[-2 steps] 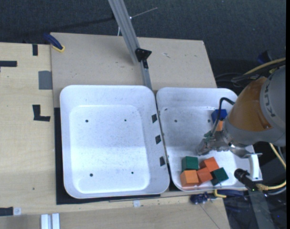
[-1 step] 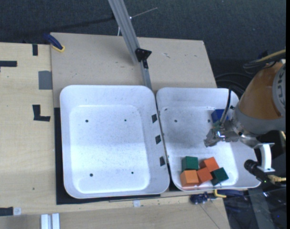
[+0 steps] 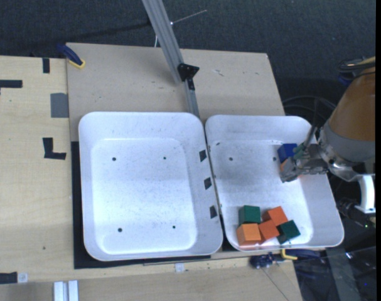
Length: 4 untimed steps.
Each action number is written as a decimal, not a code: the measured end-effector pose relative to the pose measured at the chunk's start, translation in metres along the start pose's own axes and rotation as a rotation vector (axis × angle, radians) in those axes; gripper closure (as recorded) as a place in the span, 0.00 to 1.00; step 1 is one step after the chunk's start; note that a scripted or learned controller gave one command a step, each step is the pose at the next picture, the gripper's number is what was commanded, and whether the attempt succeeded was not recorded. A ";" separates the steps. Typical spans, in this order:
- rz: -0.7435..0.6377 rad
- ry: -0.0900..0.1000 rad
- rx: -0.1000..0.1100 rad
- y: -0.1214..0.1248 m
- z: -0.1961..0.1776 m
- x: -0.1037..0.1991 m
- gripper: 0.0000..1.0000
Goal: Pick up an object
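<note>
On your left you have the wooden bench [image 3: 27, 168], marked with dark tape pieces, and a blue and yellow clamp [image 3: 71, 55] at the far left corner of the raised board. The left bin [image 3: 90, 168] sits on that board. A grey metal pole [image 3: 165, 33] runs from the far edge down to the seam between the two bins, with a black bracket [image 3: 187, 72] partway along it.

The right bin [image 3: 322, 199] touches the left bin along that seam. In its near right corner you will find a tight cluster of blocks: a dark green block [image 3: 250, 214], an orange block [image 3: 248, 233] nearest you, a second orange block [image 3: 268, 231] beside it, a third orange block [image 3: 277, 216] just behind, and another green block [image 3: 289, 231] at the right end. They lie touching or nearly so.

Further right, against the bin's far right wall, the gripper [image 3: 289, 168] hangs low over the bin floor. A blue object [image 3: 287, 150] sits just at its far side; it appears to be touching the gripper, but you cannot tell from this view whether it lies between the fingers, nor whether the jaws stand wide or narrow. The grey arm with its orange band [image 3: 359, 105] enters from the right.
</note>
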<state>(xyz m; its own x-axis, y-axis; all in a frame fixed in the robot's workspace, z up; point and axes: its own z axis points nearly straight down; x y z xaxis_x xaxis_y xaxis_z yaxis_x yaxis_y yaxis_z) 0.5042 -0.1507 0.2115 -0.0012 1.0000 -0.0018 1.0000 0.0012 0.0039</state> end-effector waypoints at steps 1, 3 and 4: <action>-0.001 0.001 0.003 0.001 -0.017 0.000 1.00; -0.007 0.004 0.005 0.018 -0.028 0.106 1.00; -0.008 0.004 0.005 0.027 -0.031 0.169 1.00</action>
<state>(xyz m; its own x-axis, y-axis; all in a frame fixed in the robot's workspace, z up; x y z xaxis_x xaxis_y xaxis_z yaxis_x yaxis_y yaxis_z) 0.5305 0.0182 0.2419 -0.0089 1.0000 0.0019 1.0000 0.0089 -0.0014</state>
